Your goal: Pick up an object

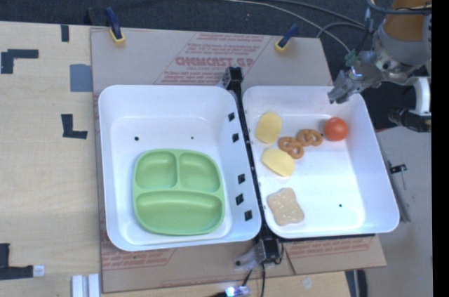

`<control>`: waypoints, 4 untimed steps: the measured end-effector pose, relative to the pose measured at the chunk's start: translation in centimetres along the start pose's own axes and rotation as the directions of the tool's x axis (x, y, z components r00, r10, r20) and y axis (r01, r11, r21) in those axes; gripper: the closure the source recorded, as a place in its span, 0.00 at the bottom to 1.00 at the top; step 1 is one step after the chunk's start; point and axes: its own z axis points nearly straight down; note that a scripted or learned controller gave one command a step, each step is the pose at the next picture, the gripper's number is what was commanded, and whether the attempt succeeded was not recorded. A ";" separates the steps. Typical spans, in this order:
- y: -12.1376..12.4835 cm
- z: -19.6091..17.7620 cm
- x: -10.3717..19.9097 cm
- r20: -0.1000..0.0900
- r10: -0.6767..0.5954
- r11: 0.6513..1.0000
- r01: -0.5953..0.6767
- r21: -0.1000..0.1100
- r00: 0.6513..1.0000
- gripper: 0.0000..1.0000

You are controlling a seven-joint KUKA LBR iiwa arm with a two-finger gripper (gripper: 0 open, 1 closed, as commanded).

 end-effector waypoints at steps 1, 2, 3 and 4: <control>-1.8 -1.0 5.3 -0.001 -0.003 1.000 0.003 0.002 1.000 1.00; -3.6 -1.2 11.2 -0.002 -0.005 1.000 0.005 0.003 1.000 1.00; -5.5 -1.9 15.9 -0.002 -0.004 1.000 0.004 0.003 1.000 1.00; -7.6 -2.2 21.4 -0.002 -0.005 1.000 0.005 0.004 1.000 1.00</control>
